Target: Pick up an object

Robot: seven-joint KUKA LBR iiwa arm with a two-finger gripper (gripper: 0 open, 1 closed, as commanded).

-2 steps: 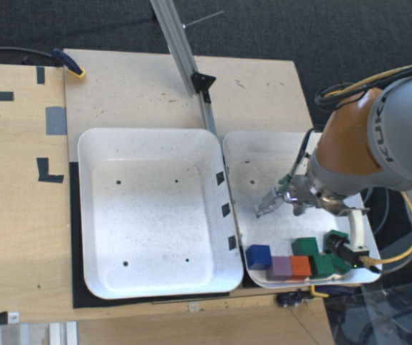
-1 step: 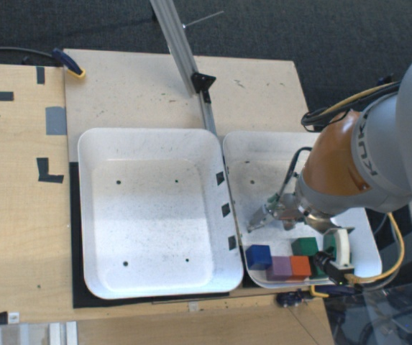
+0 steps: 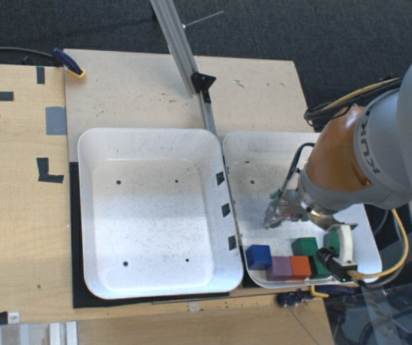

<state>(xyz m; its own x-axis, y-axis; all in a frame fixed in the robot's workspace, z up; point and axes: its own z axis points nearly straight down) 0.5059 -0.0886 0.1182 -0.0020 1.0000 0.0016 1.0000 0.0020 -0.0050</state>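
Looking down, you see the gripper [image 3: 274, 218] over the right bin [image 3: 263, 157], jaw state unclear, blue block [image 3: 259, 256], purple block [image 3: 281, 267], orange block [image 3: 300, 266], green block [image 3: 305, 246] clustered nearby.

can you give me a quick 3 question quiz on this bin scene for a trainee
1. True or false: the blue block lies in the right bin.
2. Which block touches the orange block on its left side in the view? A green B purple C blue
3. Fill in: the pincer hovers over the ____ bin.

Key: 1 true. 2 B, the purple block; the green block sits behind the orange one. 3 right.
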